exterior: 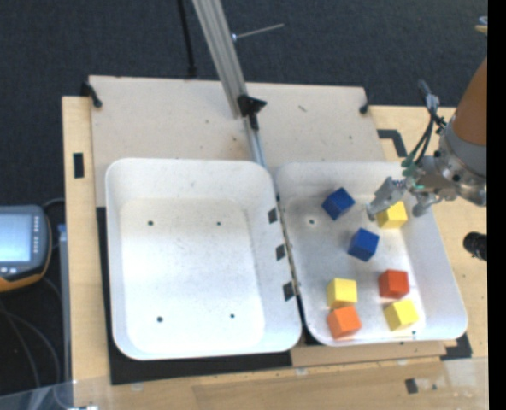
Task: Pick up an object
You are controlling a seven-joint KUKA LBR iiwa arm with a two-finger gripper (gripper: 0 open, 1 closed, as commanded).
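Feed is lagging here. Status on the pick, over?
Hand at a yellow cube in the right bin, grip unconfirmed. Blue cube close beside it. Five more cubes loose in that bin.

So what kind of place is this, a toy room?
Probably a robot test lab: a grey robot arm reaches over two shallow white plastic bins on a wooden bench, one holding small coloured cubes.

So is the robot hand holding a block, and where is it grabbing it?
It looks so: the yellow block sits between the hand's two fingers, gripped by its opposite sides.
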